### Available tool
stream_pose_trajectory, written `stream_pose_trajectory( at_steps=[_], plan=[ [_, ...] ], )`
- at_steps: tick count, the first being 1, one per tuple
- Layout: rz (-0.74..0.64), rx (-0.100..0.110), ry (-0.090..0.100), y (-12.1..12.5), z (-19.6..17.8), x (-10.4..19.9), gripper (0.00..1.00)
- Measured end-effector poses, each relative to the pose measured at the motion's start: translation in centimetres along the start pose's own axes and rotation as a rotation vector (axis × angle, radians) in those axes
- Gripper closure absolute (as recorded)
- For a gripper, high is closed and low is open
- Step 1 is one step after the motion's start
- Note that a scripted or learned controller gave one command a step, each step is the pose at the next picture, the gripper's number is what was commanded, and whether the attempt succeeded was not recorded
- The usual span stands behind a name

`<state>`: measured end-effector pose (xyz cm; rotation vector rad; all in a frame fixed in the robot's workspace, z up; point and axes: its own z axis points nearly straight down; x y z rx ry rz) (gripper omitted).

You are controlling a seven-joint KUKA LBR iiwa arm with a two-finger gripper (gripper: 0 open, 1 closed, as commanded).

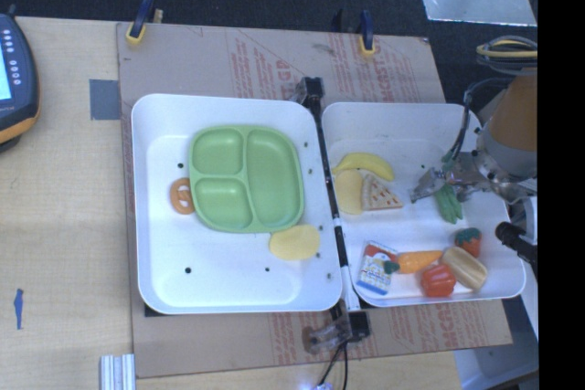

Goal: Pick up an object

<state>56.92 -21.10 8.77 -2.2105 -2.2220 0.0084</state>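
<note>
Open floor above and right of the banana (366, 165); crowded below by sandwich wedge (377, 194), carrot (420, 260), tomato (438, 281).

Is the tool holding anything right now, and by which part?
Cannot tell. The tool is low in the right bin, beside a green item; no grasp is visible.

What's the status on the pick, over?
Gripper low in right bin, grip unclear. Green pod beside it. Nothing lifted.
</note>
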Motion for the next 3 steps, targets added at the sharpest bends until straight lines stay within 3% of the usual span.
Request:
stream_pose_trajectory(
  at_steps=[1, 2, 3],
  plan=[
    [-0.001, -0.005, -0.003, 0.2, -1.5, -0.2, 1.0],
    [-0.005, -0.019, -0.001, 0.3, -14.6, 6.2, 1.0],
    [-0.007, -0.009, 0.002, 0.9, -16.2, 14.3, 1.0]
  ],
)
